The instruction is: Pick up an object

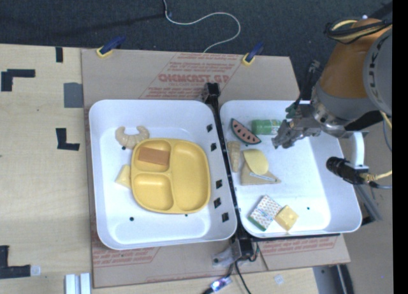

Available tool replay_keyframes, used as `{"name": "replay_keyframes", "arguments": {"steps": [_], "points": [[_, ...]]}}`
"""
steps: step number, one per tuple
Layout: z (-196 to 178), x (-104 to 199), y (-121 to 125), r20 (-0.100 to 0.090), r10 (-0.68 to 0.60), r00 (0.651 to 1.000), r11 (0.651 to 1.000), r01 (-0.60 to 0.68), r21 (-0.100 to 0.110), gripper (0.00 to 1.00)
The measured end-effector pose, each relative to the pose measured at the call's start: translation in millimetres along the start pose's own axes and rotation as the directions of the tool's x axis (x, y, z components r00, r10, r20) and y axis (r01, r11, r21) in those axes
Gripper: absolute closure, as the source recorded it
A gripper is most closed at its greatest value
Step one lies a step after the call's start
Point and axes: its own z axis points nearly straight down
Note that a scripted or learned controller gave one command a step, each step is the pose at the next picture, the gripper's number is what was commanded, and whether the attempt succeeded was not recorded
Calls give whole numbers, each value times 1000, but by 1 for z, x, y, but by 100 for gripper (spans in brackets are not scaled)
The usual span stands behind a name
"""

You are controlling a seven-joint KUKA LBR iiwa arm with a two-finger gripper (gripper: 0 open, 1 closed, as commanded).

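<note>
Objects for picking lie mostly in the right bin (pixel 331 219): a watermelon slice (pixel 245 132) at the far left corner, a green packet (pixel 264 126) just beside it to the right, a pale yellow rounded piece (pixel 256 161) near the bin's left wall resting on a tan wedge (pixel 260 178), and at the near edge a green-and-white patterned packet (pixel 264 212) touching a yellow block (pixel 286 217). End effector (pixel 284 138) sits over the far part of the right bin, just right of the green packet, dark fingers pointing down-left; cannot tell how wide they stand, and nothing seen between them. Left bin (pixel 105 159) holds a yellow divided plate (pixel 185 184) with a brown slab (pixel 153 155) in its far-left compartment; a croissant-shaped piece (pixel 130 136) lies beyond the plate, a pale wedge (pixel 123 175) at the plate's left rim. Both bins rest on cardboard (pixel 185 73) on the bench (pixel 38 159).
</note>
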Motion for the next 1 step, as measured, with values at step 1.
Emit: {"name": "replay_keyframes", "arguments": {"steps": [1], "points": [[-15,50,30,0,-1,1000,1000,1,-2,100]]}}
